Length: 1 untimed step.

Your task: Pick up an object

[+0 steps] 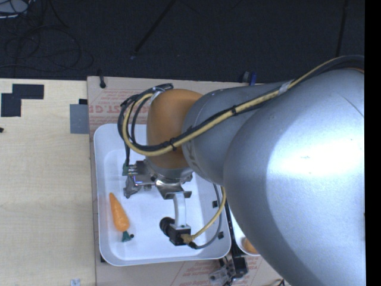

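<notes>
The pincer [138,182] is positioned over the left white bin [106,154] near the centre of the frame, directly below the orange band of the arm [286,159]. Its degree of opening, and whether it has hold of anything, cannot be determined. An orange carrot-shaped object [119,212] with a green tip lies on the bin floor toward the lower left, near the pincer but apart from it; the bin rests on the pale desk [41,177].
</notes>
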Each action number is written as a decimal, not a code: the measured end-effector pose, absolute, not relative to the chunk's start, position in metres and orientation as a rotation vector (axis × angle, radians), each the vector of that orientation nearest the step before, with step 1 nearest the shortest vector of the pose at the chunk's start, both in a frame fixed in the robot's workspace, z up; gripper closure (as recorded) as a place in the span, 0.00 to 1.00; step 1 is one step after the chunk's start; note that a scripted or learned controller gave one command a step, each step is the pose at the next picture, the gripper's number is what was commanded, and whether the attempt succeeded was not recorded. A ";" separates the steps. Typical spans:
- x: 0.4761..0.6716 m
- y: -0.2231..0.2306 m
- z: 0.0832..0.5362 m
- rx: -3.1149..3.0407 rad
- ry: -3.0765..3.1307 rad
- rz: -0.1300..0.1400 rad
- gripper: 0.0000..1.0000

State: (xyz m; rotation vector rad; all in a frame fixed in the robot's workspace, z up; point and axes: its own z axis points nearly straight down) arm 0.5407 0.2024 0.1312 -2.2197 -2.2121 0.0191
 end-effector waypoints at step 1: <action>0.529 0.098 0.210 -2.235 -2.213 0.002 0.00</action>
